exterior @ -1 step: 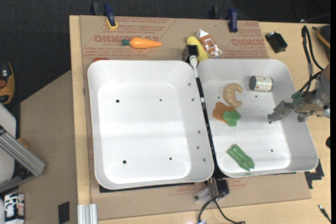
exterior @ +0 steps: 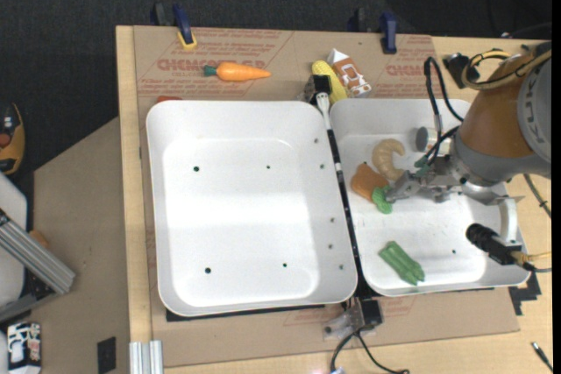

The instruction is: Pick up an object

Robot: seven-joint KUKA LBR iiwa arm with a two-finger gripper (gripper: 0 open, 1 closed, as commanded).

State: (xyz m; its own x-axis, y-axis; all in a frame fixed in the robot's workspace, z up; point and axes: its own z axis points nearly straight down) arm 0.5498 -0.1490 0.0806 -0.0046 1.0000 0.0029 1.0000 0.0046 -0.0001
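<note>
The right bin [exterior: 456,271] holds several small items. An orange block [exterior: 365,180] lies near its left wall, with a small green piece [exterior: 383,202] just below it. A tan croissant-shaped toy [exterior: 387,155] sits behind them, and a little grey piece [exterior: 422,137] lies farther back. A green ridged object [exterior: 401,263] rests alone near the front. My gripper [exterior: 405,187] reaches in from the right and hangs low, right beside the orange block and the green piece. Whether it touches either is unclear.
The left bin [exterior: 175,215] stands beside the right one. Behind the bins, a toy carrot [exterior: 238,73] and a yellow and orange toy cluster [exterior: 338,78] lie on the cardboard. Two blue clamps [exterior: 184,27] [exterior: 387,31] grip the back edge. Cables loop above the arm [exterior: 491,131].
</note>
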